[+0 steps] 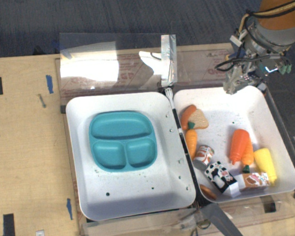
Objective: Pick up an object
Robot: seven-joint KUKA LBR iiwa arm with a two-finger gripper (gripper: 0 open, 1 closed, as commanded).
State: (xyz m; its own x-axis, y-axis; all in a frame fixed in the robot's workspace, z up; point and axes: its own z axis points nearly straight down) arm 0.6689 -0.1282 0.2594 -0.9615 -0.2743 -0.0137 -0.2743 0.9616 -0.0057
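Observation:
My gripper [240, 80] hangs over the far edge of the right bin [277, 129], near its back right corner, with nothing seen in it. The toys lie well below it in that bin: an orange bottle [239, 145], a yellow bottle [265, 164], a carrot [191, 142], a bread slice [199, 120] leaning on an orange-red piece [187, 113], a small can [204, 153], a black-and-white cow-patterned box [218, 174] and a small carton [253, 180].
The left bin [87, 187] holds a teal divided plate [123, 140]. A clear plastic sheet with a taped upright [167, 59] stands behind the bins. A ridge [181, 137] divides the two bins. Bare white floor shows in the right bin's back half.

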